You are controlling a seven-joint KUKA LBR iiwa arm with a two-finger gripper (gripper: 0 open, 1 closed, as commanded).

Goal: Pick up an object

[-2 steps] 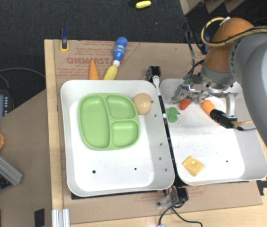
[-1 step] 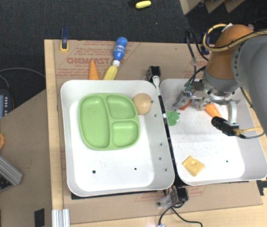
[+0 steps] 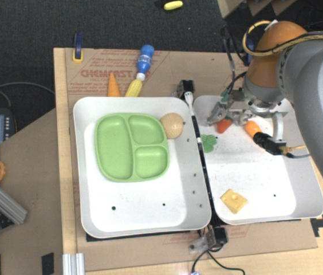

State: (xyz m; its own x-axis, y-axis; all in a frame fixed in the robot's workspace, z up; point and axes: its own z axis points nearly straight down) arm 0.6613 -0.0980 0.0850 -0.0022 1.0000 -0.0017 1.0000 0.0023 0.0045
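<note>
Pincer (image 3: pixel 225 114) low over red piece (image 3: pixel 223 125), touching.

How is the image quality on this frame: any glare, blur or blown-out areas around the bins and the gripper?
Camera view: lighting is even, shadows soft; the left bin and right bin are bright but not blown out. The green plate and yellow piece read sharply. The grey arm at the right edge is soft, and small parts around the gripper blur together.
</note>
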